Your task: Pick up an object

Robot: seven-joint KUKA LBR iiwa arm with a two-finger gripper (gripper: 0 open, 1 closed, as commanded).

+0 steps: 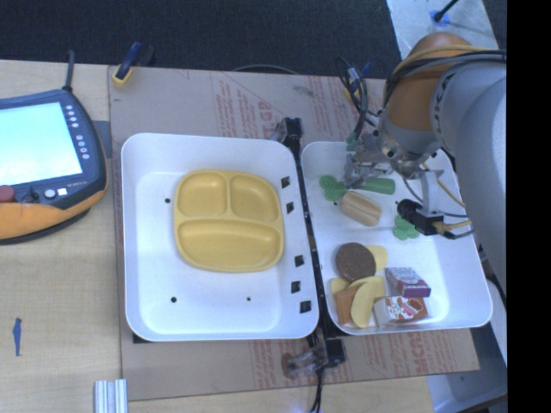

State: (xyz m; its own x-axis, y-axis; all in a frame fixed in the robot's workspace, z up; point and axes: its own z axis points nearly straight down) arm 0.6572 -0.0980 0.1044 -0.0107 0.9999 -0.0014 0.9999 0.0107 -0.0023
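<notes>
Fingers (366, 177), state unclear, poised over green plastic piece (372, 184) beside tan cylinder (360, 208)

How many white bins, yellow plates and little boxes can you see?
shallow white plastic bins: 2
yellow divided plastic plate: 1
small printed toy boxes: 2
Total: 5
</notes>
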